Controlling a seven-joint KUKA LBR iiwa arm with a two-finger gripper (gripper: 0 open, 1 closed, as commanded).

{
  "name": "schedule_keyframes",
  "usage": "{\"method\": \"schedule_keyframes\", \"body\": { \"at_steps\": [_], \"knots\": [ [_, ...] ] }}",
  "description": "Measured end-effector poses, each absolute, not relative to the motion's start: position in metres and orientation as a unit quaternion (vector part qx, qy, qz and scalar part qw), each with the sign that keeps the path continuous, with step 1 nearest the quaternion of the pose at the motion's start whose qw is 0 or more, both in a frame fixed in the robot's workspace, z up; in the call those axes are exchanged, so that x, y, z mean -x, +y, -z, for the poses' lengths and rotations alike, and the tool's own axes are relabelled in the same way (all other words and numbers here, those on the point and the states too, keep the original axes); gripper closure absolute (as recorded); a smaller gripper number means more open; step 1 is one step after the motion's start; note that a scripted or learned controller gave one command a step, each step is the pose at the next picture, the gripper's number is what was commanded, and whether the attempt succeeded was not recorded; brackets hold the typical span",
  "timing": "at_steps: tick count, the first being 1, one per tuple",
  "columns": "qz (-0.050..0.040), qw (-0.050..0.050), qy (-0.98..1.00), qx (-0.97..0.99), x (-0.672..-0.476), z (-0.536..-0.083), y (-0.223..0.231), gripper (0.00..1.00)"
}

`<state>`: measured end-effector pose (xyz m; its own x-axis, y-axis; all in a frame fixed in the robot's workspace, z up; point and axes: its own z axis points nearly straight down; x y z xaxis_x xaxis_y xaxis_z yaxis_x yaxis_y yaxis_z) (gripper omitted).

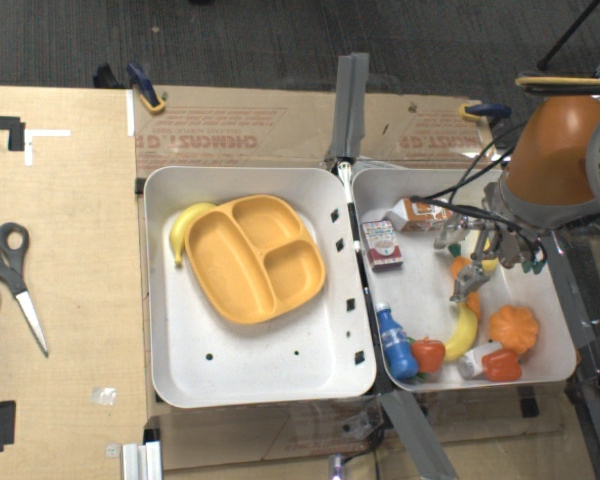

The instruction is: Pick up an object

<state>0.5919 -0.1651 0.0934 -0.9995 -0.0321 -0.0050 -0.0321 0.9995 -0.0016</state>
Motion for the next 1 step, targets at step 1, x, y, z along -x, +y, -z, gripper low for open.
{"method": "schedule_keyframes", "body": {
  "at_steps": [1],
  "knots": [
    [0.0018,0.005,1.000,0.018,-0.5939,-0.1041,-0.1638,1.00]
  ]
}}
